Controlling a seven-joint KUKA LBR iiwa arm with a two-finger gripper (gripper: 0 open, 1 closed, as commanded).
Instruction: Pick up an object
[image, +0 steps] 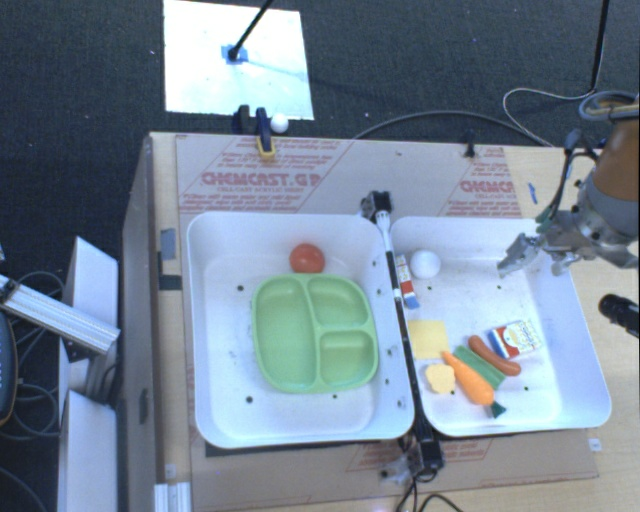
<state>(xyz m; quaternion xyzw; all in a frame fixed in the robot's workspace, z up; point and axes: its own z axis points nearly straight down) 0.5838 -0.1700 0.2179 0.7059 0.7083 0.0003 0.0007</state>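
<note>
Presently catalogued, with clock directions taken from the centre of the camera view:

Gripper (540, 256), at 3 o'clock: over the top right corner of the right bin (590, 400). Two fingers (516, 252) spread apart, nothing between them; it looks poised above the bin, not committed to any item.

Right bin, 4 to 5 o'clock, candidate objects:
- white egg (426, 264), near the divider, alone, so probably the easiest to approach.
- yellow slice (428, 338), lying flat, likely hard to pinch.
- carrot (471, 380), sausage (494, 356), small chip (440, 379) and carton (514, 339), crowded together, some touching; a grasp there risks nudging neighbours.

Left bin (200, 300), 7 to 9 o'clock:
- green tray (315, 333), three compartments, centred.
- tomato (307, 258), at the tray's 12 o'clock, just off its rim.

Task status: judged not yet begun; no object lifted.
</note>
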